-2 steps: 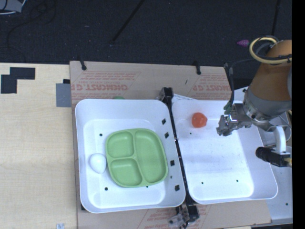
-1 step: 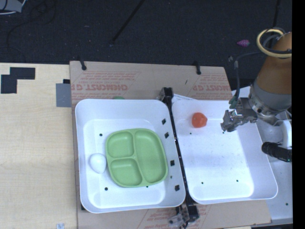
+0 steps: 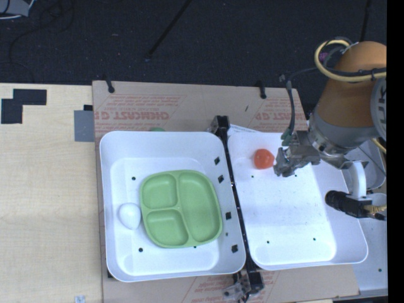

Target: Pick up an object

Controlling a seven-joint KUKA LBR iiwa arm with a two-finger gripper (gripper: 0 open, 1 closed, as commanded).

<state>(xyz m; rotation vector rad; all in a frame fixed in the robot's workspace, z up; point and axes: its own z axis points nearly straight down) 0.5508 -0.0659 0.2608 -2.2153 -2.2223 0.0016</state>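
Looking down at your bench from left to right, the left white bin [image 3: 113, 169] is holding a green three-compartment plate [image 3: 180, 208], with a small white egg-shaped object [image 3: 129, 215] sitting just beside the plate's left edge. In the right white bin [image 3: 303, 245], a small orange-red ball [image 3: 264, 159] is lying near the far left corner. Your gripper [image 3: 287, 166] is hovering just to the right of that ball, apart from it; whether it is open or closed cannot be told at this angle.
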